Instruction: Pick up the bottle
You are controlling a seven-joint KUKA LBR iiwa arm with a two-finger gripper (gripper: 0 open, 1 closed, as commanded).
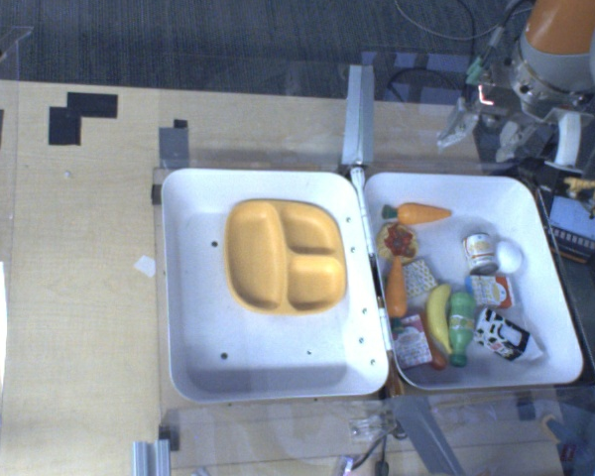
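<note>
**Tool hanging above the right bin, bottle lying untouched**

You are seeing the tool [496, 127] hovering past the far rim of the right bin [550, 256], its fingers spread apart with nothing between them. The green bottle [460, 327] is lying well apart from it, near the bin's front, just beside a banana [437, 315]. A yellow tray [284, 255] is sitting in the left bin [193, 305].

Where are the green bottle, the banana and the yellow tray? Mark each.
green bottle [460, 325]: camera view, middle of its body, right bin.
banana [437, 315]: camera view, middle of its curve, left of the bottle.
yellow tray [284, 256]: camera view, centre divider, left bin.
</note>
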